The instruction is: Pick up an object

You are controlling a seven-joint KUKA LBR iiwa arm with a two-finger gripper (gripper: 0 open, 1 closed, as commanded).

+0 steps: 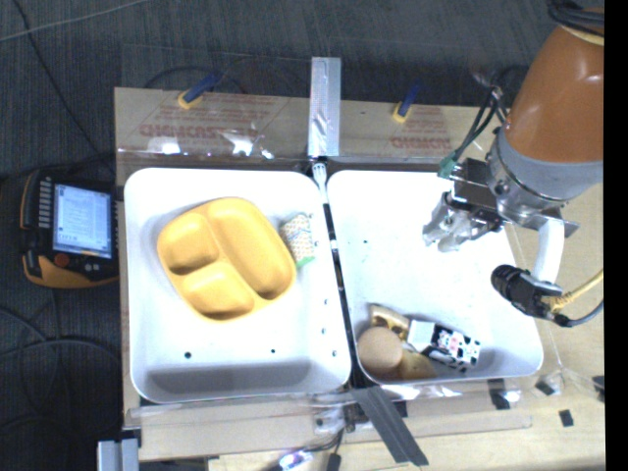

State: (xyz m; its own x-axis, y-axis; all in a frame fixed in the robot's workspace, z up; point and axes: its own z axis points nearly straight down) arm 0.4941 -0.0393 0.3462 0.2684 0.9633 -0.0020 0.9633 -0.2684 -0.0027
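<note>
Two white bins sat side by side on the bench. Off the bench at far left lay a handheld pendant (69, 226), screen lit, cables trailing away; clear of the work.

The left bin (147, 361) carried a yellow sectioned tray (226, 256) lying flat, three compartments facing up, filling most of the bin's middle. A small patterned item (299, 236) sat wedged between the tray's right edge and the divider wall (334, 263), touching or nearly touching both. That spot would probably be awkward for a two-finger grasp, with tray on one side and wall on the other.

The right bin (392, 204) held its contents bunched in the near left corner: a tan rounded object (379, 351) against the divider, a gold-brown piece (389, 318) just behind it, and a small black-and-white box (444, 343) just beside to the right. Whether they touched one another could not be told for certain. Corner clustering likely meant any descent there risked clipping the bin wall or nudging a neighbour.

The gripper (453, 226) hung over the upper middle of the right bin, above bare floor, well apart from the cluster. Nothing showed between its fingers; whether they stood apart or together could not be told from this slant. The grey arm with its orange shell (559, 96) reached in from the right, cabling draped over the bin's right rim.

Judgement: nothing had been picked yet; nearest candidates were the corner items, toward the near left of the gripper.
</note>
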